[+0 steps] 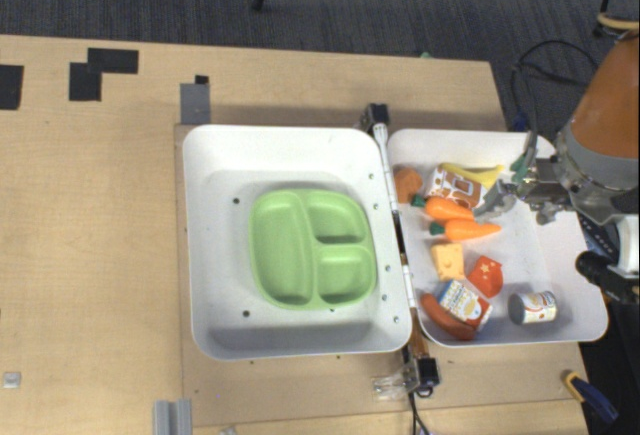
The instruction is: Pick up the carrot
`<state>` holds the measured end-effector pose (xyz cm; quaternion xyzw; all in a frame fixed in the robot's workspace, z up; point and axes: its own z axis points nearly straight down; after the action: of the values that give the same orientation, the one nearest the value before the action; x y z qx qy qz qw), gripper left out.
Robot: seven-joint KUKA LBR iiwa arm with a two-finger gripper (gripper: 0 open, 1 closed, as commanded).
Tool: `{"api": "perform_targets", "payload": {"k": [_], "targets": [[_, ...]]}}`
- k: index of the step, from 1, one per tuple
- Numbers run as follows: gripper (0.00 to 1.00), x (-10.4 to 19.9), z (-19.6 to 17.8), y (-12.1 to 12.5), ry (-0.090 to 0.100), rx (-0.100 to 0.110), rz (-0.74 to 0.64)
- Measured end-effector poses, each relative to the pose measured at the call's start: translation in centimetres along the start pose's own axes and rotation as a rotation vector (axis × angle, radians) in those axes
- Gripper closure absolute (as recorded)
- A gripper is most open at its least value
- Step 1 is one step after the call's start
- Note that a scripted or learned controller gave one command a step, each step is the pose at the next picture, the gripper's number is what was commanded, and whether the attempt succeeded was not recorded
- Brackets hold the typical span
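Camera view showed the hand open just beside the carrot, approaching; next it needed closing around it.

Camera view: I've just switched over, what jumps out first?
The bright green divided plate sits in the middle of the left bin. The right bin holds a jumble of small toy foods, the orange carrot among them near its middle. The gripper hangs over that bin's upper part, close to the carrot's right end.
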<state>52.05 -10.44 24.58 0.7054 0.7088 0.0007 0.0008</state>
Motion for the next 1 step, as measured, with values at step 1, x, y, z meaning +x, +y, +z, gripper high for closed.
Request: {"api": "perform_targets", "payload": {"k": [1], "targets": [[0.00,-1.37,15.41,5.05,0.000,0.003,0.199]]}}
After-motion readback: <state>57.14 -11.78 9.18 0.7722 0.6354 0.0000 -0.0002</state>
